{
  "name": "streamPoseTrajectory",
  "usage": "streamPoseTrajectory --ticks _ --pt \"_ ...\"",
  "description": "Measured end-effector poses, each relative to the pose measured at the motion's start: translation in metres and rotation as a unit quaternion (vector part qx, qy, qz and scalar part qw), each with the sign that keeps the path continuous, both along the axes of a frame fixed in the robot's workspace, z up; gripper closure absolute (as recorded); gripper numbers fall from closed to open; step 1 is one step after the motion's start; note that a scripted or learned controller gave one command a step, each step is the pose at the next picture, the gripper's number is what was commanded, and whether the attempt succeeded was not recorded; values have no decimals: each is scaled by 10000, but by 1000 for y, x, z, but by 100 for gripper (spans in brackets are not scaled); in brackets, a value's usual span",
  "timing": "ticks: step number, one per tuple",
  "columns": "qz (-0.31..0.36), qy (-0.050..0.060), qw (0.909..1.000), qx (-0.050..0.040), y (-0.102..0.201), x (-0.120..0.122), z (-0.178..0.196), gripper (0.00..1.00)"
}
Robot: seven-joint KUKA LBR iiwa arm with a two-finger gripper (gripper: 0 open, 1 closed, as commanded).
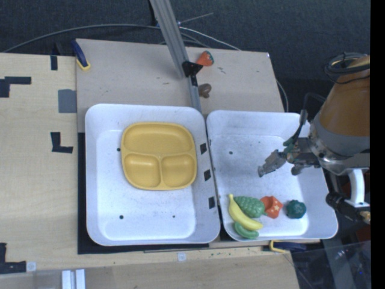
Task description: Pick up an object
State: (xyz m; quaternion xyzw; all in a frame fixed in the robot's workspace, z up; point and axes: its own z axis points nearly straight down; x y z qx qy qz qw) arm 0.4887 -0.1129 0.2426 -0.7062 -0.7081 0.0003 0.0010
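From my feed I see the pale wood counter point(36, 161) carrying two shallow white bins side by side, the left bin point(99, 161) and the right bin point(240, 125), their inner rims touching along the middle. Behind them a tan board point(132, 71) lies on the counter, with a grey rail point(168, 26) slanting across it and a blue-and-yellow clamp point(80, 55) at its far left corner. I make out dark tape marks point(58, 142) on the counter left of the bins.
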Motion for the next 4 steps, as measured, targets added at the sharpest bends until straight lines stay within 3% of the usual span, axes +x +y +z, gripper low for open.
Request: streamPoseTrajectory --ticks 1,3,4 --pt "-2 -1 10000 1 0 0 0 0" --pt "-4 34 10000 3 4 1 -125 0" --pt "-6 -40 10000 -20 4 2 -153 0"
